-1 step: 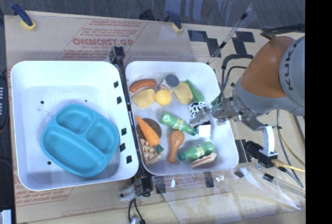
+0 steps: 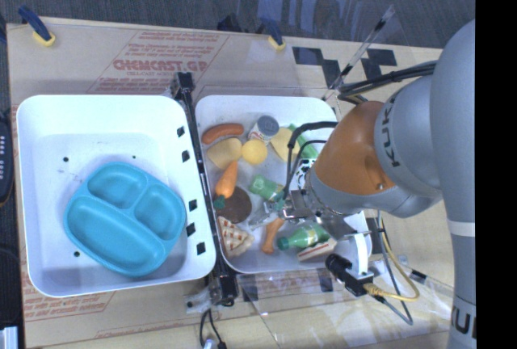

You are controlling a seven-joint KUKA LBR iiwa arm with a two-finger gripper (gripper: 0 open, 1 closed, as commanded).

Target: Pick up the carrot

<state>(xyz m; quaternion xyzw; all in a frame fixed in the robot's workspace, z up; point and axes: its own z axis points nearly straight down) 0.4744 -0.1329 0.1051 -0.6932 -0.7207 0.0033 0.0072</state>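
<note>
An orange tapered carrot [image 2: 228, 178] lies in the right bin [image 2: 242, 107], towards its left side, between a yellow fruit and a brown disc. A second, smaller orange piece [image 2: 271, 235] lies near the bin's front. My gripper [image 2: 289, 212] is low over the middle of the right bin, under the orange-banded wrist [image 2: 355, 157]. It sits to the right of the carrot and apart from it, just above the smaller orange piece. The wrist hides most of the gripper.
Around the carrot lie a sausage [image 2: 222, 132], a lemon [image 2: 254, 151], a small can [image 2: 266, 128], a green toy [image 2: 265, 187], a brown disc [image 2: 236, 205], a pizza slice [image 2: 234, 239] and a green bottle [image 2: 300, 240]. The left bin holds a blue divided plate [image 2: 125, 216].
</note>
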